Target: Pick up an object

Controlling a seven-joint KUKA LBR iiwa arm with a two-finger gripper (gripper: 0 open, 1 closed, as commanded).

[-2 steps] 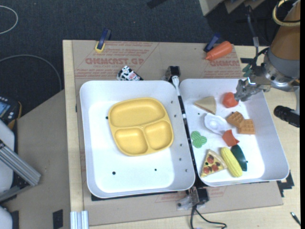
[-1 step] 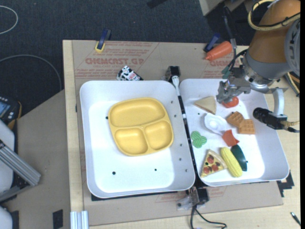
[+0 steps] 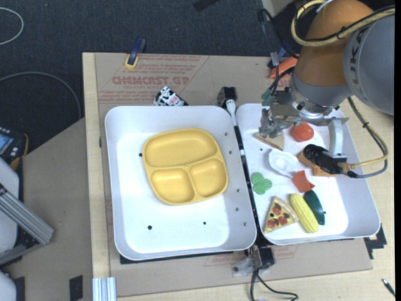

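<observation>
The right bin point(image 3: 360, 221) holds several toy foods. A tan wedge point(image 3: 270, 143) lies at its upper left, a red-orange tomato point(image 3: 304, 132) beside it, and a white piece point(image 3: 282, 163) in the middle. Lower down are a red piece point(image 3: 302, 181), a green leaf point(image 3: 261, 182), a pizza slice point(image 3: 279, 214), a yellow corn cob point(image 3: 303, 212) and a dark green cucumber point(image 3: 316, 206). My gripper point(image 3: 270, 125) reaches down into the bin's upper left corner, just above the tan wedge and left of the tomato. Nothing is visibly held in it.
The left bin point(image 3: 116, 168) holds a yellow divided plate point(image 3: 185, 165). A black-and-white item point(image 3: 168, 96) and a small black part point(image 3: 227, 95) lie on the board behind the bins. A yellow-and-blue clip point(image 3: 133, 55) sits at the board's far edge.
</observation>
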